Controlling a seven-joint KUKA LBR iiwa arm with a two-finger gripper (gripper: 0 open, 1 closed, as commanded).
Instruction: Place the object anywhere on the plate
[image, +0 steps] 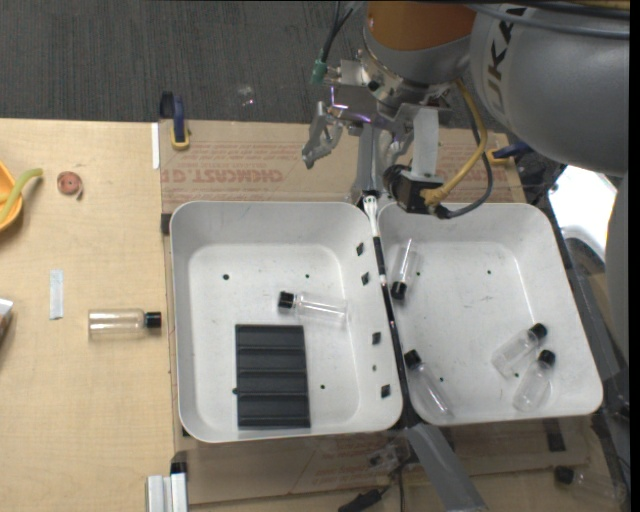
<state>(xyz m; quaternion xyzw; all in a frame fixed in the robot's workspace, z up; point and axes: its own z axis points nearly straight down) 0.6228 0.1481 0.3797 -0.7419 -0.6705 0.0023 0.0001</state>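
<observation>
Camera view: claw (345, 135) raised above the far rim of the left bin (190, 300); whether spread or pressed together cannot be told. Clear vial (312, 306) with black cap lies on the left bin floor, just beyond the black ribbed plate (271, 376), not touching it.

- The grey arm (560, 70) is reaching in from the upper right, its orange band (415, 22) showing above the wrist.
- The gripper (375, 165) is hanging downward, fingers unclear.
</observation>
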